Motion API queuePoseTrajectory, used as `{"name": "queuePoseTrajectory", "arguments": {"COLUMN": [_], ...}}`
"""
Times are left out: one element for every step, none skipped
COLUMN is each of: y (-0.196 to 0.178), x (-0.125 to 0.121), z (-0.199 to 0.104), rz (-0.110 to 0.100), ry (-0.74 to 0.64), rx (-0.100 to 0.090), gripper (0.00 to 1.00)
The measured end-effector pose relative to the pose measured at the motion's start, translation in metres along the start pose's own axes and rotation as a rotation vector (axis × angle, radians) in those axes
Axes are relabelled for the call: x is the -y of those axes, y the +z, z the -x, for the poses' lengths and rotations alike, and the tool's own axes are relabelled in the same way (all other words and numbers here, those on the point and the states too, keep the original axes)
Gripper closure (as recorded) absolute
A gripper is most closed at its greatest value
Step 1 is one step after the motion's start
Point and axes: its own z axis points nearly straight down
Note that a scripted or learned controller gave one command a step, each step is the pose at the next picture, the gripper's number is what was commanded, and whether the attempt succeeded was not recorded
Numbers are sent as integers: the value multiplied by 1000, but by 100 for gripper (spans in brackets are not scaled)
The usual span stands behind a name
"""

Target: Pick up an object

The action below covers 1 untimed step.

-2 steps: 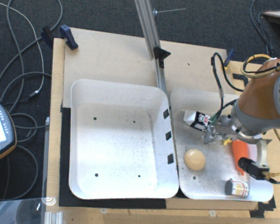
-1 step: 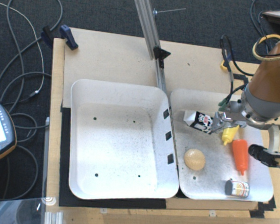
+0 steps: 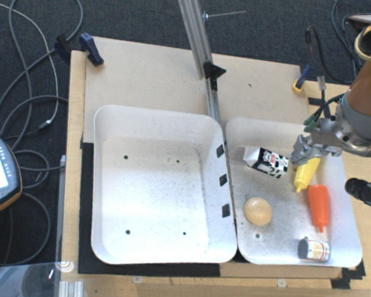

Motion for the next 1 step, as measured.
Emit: {"name": "queuePoseTrajectory", "arguments": {"y": [13], "x": [-7], "z": [-53], "rz": [-11], "ry": [-4], "rx": [-4], "gripper": [100]}}
